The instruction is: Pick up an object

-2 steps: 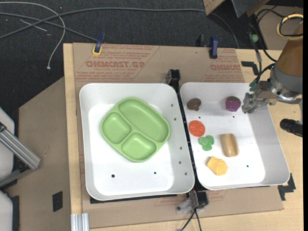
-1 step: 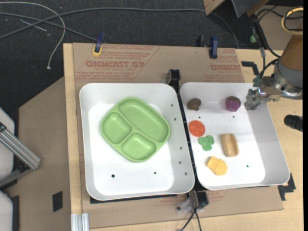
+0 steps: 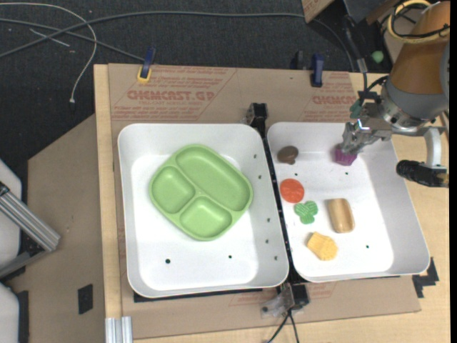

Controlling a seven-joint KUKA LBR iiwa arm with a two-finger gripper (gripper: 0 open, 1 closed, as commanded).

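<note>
On the worktop [image 3: 107, 191], the left bin [image 3: 136, 249] holds a green divided plate [image 3: 201, 191]. In the right bin [image 3: 378, 234], near the shared edge, a brown lump [image 3: 288, 153] lies above a red-orange disc [image 3: 291, 190] and a small green piece [image 3: 306, 211]. Further right sit a yellow piece [image 3: 322, 246] and a tan roll [image 3: 340, 214]. At the bin's upper part, the end effector [image 3: 349, 148] stands directly over a purple object [image 3: 345, 156], touching it; whether its grip is spread or closed cannot be told.
</note>
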